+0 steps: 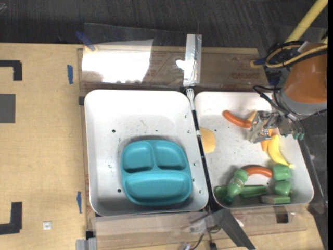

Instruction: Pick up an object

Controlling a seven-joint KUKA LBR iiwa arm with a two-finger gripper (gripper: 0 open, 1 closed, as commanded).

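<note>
Reaching in from the right, the grey arm with its orange band (pixel 307 85) holds the gripper (pixel 261 129) low over the upper part of the right bin (pixel 229 104), though from where I stand I cannot tell how it is set. An orange carrot-like piece (pixel 237 119) lies just to the gripper's left, its near end touching or almost touching the metal. A yellow banana (pixel 277 152) sits just below the gripper, close against it. Farther down in the same bin a cluster of green toy pieces (pixel 252 186) lies along the lower wall, with a curved orange piece (pixel 257 170) arching over them. A pale yellow round thing (pixel 208 140) rests against the divider on the bin's left side, well apart from the gripper. The left bin (pixel 104 113) carries a teal compartment tray (pixel 155 171), upside down or upright I cannot say, lying toward its lower half. Both bins sit side by side on a brown counter (pixel 36 139) marked with black corner shapes and bits of blue tape. A clear plastic sheet (pixel 119 61) lies behind the left bin, and dark carpet (pixel 130 4) shows beyond.
</note>
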